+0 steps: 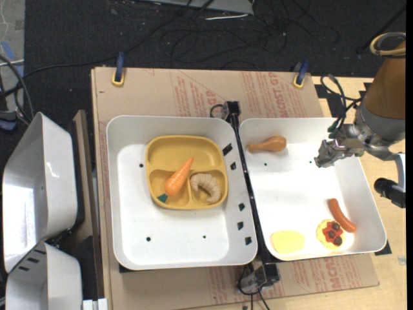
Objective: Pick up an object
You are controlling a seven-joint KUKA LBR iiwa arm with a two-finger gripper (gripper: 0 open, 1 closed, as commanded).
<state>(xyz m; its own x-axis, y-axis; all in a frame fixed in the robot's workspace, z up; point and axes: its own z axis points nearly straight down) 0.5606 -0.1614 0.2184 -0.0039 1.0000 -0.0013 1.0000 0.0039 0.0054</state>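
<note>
My gripper (324, 157) hangs over the right bin (293, 192), near its upper right edge, with nothing visible between its fingers. A brown chicken drumstick (268, 145) lies to its left at the bin's far side. Toward the near right corner lie a red sausage (341, 214), a small pizza slice (333, 233) and a flat yellow disc (287, 241). In the left bin (129, 225) a yellow divided plate (161, 152) holds an orange carrot (179, 177) and a pale shrimp (207, 186).
A black divider (244, 186) runs between the two bins. Yellow clamps (118, 77) (300, 77) hold the cardboard bench top at the back. White containers (35, 179) stand off the bench to the left. Cables lie on the dark floor behind.
</note>
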